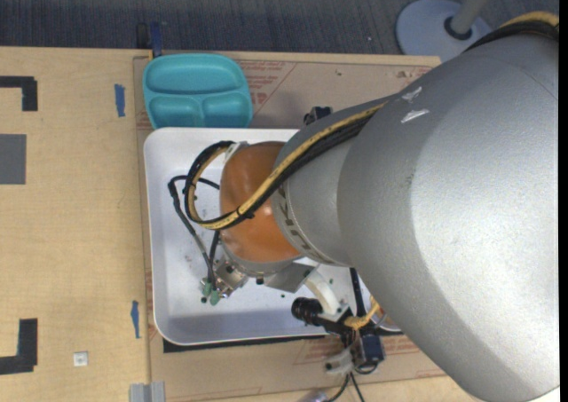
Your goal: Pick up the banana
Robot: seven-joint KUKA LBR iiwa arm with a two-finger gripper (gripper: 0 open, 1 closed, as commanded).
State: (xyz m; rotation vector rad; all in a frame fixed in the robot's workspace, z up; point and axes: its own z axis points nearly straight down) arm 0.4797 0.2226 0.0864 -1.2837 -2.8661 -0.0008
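Banana: its place cannot be told, since the arm (426, 178) covers much of the bin (164, 214) on the worktop (71, 214). The end effector (216, 287) sits low over the bin floor, below the orange band (253, 214); its state cannot be told. A teal tray (197, 90) lies just beyond the bin.

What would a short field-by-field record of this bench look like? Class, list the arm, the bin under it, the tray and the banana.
arm: grey, orange band, reaching from the right over the white bin
gripper: hidden under the wrist, state cannot be told
tray: teal, divided, lying beyond the bin's far edge
banana: cannot be located; the arm covers most of the bin
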